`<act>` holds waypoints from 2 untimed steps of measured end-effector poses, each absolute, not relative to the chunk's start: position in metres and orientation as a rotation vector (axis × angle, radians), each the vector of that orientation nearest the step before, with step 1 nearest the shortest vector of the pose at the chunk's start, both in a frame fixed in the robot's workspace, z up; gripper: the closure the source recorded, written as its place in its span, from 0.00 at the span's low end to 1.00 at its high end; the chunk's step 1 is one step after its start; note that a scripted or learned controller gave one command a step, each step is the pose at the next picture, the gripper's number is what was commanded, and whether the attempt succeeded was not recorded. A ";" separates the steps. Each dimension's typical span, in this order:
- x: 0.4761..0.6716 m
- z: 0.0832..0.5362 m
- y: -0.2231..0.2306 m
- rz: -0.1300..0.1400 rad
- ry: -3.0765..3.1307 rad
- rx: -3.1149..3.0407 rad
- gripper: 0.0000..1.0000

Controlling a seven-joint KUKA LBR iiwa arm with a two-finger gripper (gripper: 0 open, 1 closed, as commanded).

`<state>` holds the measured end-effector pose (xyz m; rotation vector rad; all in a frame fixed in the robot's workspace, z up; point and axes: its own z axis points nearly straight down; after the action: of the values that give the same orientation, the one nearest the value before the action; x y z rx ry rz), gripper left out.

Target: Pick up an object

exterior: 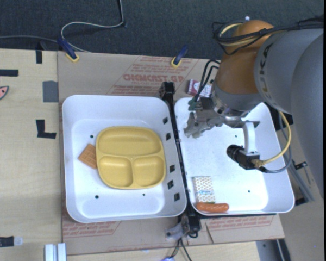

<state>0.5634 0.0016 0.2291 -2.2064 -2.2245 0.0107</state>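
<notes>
My gripper hangs over the upper left part of the right bin, under the orange wrist band. Nothing shows between its fingers. A small patterned packet lies near that bin's front left corner, well below the gripper. Just in front of the packet an orange-red sausage-shaped object rests against the front wall. In the left bin a yellow sectioned plate lies flat, with a tan cracker-like piece tucked under its left edge.
The grey arm fills the upper right and covers part of the right bin's far side. A black fitting with a yellow cable hangs over the bin's middle. A small red-and-white object sits on the cardboard behind the bins.
</notes>
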 end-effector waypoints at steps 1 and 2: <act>0.521 0.183 0.058 0.004 -2.222 -2.217 1.00; 0.521 0.184 0.058 0.003 -2.222 -2.218 0.00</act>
<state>0.5207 0.0581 0.1836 -2.2180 -2.2217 0.0028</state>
